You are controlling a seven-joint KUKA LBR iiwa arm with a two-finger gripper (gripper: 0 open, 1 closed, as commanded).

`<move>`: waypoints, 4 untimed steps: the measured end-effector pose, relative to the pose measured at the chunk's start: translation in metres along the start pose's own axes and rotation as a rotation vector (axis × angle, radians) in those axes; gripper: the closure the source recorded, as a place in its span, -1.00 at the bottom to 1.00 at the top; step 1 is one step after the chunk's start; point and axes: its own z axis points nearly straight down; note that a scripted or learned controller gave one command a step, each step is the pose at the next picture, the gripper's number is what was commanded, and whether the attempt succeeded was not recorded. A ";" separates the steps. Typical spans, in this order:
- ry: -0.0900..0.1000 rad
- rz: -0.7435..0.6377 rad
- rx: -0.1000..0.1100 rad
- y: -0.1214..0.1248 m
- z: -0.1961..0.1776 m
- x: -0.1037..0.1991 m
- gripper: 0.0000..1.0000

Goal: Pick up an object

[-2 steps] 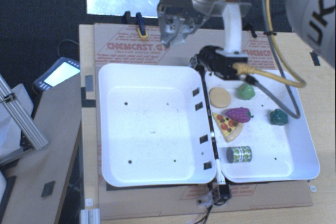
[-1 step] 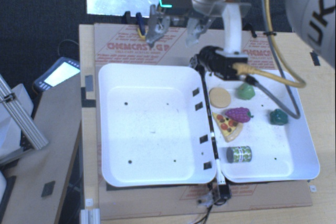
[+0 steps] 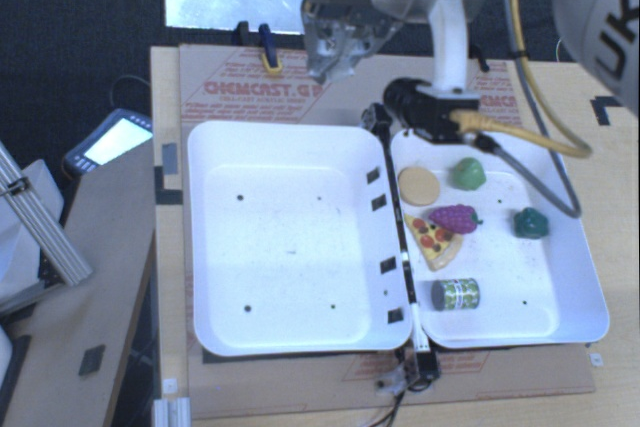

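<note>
The right bin (image 3: 575,310) holds several toy foods. A tan round cookie (image 3: 419,185) lies near its back left, with a light green fruit (image 3: 467,173) beside it. A purple bunch of grapes (image 3: 455,218) touches a pizza slice (image 3: 432,242). Off to the right sits a dark green pepper (image 3: 531,223), and a green can (image 3: 456,294) lies on its side near the front. My gripper (image 3: 324,63) hangs high above the bench behind the left bin (image 3: 200,245), away from all the objects, and nothing shows between its fingers.
A hinge strip with black clips (image 3: 392,225) joins the two bins. Behind the left bin a yellow and blue clamp (image 3: 268,53) stands on the board. Left of the bench are a small screen device (image 3: 112,141) and a slanted metal rail (image 3: 40,225).
</note>
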 end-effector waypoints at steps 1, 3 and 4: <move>0.000 -0.002 0.001 0.000 0.001 0.000 -1.00; 0.001 -0.008 0.000 0.000 -0.010 0.000 -1.00; 0.002 -0.011 -0.003 0.000 -0.022 0.001 1.00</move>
